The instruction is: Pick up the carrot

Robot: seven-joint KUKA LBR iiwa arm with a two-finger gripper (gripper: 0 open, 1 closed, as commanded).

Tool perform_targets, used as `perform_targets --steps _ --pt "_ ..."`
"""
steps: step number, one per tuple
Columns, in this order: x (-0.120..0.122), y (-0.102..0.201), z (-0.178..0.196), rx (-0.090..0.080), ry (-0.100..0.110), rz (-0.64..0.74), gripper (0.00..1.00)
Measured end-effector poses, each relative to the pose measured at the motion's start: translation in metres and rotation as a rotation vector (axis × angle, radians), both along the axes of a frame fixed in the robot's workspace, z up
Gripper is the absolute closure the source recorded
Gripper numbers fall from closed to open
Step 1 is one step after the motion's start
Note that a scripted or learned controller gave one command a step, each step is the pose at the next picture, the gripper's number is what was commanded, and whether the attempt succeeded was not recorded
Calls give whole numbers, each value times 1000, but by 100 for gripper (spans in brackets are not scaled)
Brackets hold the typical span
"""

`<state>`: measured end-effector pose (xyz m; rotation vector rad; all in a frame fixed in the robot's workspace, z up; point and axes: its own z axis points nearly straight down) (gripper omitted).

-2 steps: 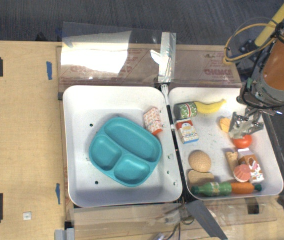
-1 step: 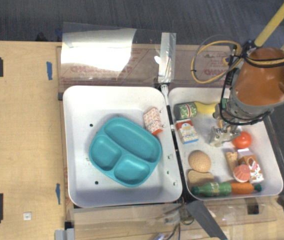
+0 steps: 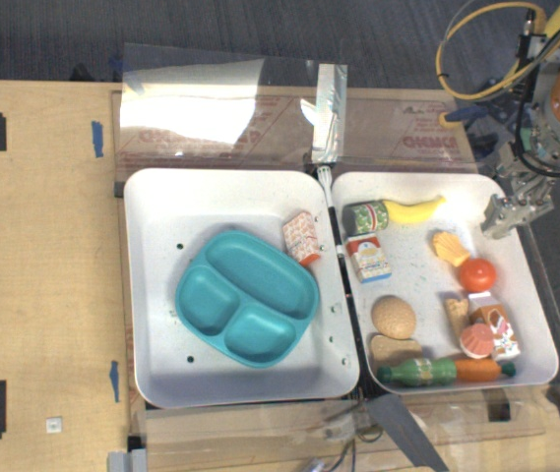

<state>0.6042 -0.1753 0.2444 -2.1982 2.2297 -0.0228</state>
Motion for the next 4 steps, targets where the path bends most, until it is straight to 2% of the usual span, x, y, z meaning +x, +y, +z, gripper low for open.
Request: perform_targets --steps 1,2,3,4 --pt "32 -34 -33 4 12 229 100" --pt "-9 -37 -10 2 17 519 100" --pt "-69 -40 -9 1 19 694 100" --pt "-24 -32 -15 -4 13 981 100"
